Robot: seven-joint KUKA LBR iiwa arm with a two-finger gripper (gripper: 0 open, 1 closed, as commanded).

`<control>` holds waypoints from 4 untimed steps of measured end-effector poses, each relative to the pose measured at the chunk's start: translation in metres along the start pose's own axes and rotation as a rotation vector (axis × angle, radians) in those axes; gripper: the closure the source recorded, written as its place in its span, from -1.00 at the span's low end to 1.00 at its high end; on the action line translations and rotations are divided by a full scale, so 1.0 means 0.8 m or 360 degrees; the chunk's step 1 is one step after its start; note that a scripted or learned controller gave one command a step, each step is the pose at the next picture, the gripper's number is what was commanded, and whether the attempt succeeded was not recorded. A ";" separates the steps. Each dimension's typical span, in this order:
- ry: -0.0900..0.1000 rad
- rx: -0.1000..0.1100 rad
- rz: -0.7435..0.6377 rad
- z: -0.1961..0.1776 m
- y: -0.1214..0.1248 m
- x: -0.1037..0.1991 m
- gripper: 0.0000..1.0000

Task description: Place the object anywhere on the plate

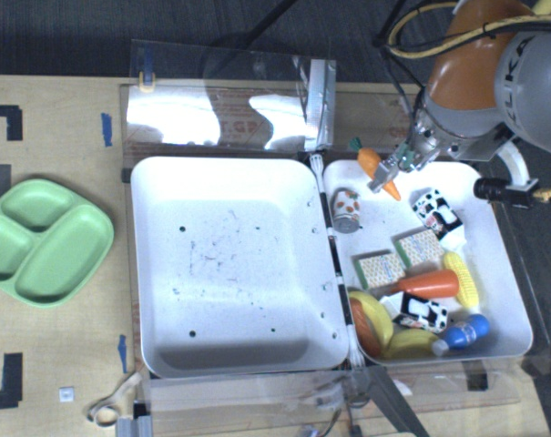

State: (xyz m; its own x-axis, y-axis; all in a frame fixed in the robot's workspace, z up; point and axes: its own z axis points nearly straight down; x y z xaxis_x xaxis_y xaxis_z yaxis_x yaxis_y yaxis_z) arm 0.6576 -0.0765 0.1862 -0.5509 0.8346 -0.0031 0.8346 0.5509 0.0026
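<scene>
A green divided plate (44, 241) lies on the wooden bench, left of both bins. A small orange carrot-like object (372, 162) sits at the far edge of the right bin (512, 289). My gripper (393, 171) hangs right over it, low and touching or nearly touching its right side. Part of the orange object is hidden by the gripper. The arm's orange band (471, 48) rises behind it at the upper right.
The right bin also holds a small can (346, 209), a black-and-white toy (436, 212), two mesh squares (393, 258), an orange vegetable (428, 283), corn (463, 276), a banana (389, 328) and a blue bottle (464, 332). The left bin (229, 253) lies between it and the plate.
</scene>
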 end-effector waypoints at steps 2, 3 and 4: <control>0.0006 0.0002 -0.0279 0.001 -0.101 0.173 1.00; 0.0002 -0.0003 -0.0496 0.001 -0.017 0.154 1.00; 0.0006 0.0000 -0.0695 -0.004 -0.014 0.283 1.00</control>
State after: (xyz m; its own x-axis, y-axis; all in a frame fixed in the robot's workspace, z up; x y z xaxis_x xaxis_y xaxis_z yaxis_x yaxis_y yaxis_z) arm 0.5232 0.1064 0.1891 -0.8522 0.5233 -0.0001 0.5233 0.8522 0.0020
